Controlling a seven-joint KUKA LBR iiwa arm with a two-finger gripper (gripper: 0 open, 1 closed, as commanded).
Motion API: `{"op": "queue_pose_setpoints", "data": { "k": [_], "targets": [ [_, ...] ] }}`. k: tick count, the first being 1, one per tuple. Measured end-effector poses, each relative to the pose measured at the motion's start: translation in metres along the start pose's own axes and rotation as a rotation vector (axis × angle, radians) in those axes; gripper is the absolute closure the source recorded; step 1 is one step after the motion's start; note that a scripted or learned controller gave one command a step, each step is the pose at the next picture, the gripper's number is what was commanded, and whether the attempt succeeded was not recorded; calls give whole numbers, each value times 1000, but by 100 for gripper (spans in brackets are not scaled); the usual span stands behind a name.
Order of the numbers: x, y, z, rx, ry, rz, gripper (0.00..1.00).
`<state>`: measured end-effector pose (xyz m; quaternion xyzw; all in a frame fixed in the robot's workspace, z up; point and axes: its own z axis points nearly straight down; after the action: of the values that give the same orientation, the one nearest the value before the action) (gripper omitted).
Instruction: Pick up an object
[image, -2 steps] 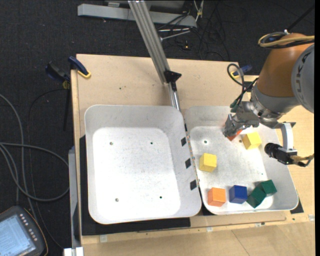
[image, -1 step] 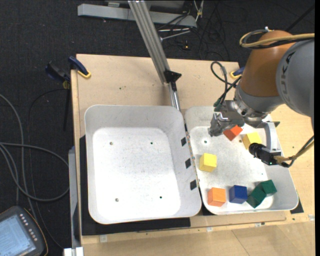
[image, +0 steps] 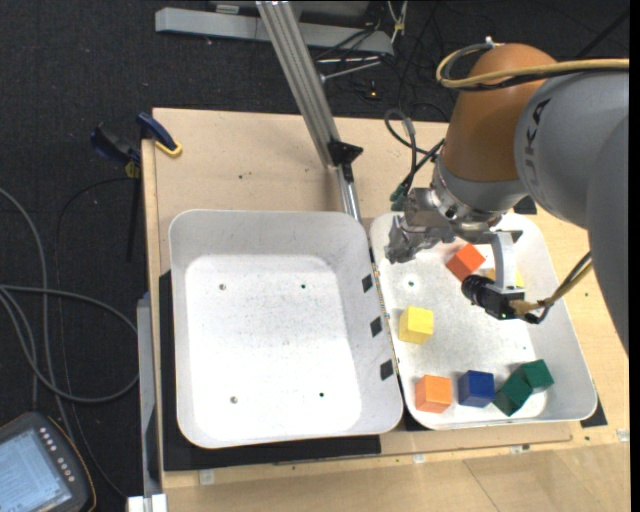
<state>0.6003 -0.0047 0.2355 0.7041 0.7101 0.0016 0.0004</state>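
The right bin (image: 470, 340) holds several blocks. A yellow block (image: 417, 324) lies near its left side, and an orange-red block (image: 465, 262) lies further back beside the arm. Along the front edge sit an orange block (image: 433, 392), a blue block (image: 478, 388) and a green block (image: 525, 385). My gripper (image: 403, 243) hangs over the back left corner of the right bin, behind the yellow block and left of the orange-red one. I see no block in it.
The left bin (image: 265, 320) lies beside the right one, and their rims meet in the middle. A slanted metal pole (image: 305, 85) runs down toward the bins' back. A black cable and fitting (image: 495, 297) hang from the wrist over the right bin.
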Motion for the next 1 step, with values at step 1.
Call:
{"op": "queue_pose_setpoints", "data": {
  "k": [1],
  "targets": [
    [45, 0, 5, 3, 0, 1, 100]
  ]
}}
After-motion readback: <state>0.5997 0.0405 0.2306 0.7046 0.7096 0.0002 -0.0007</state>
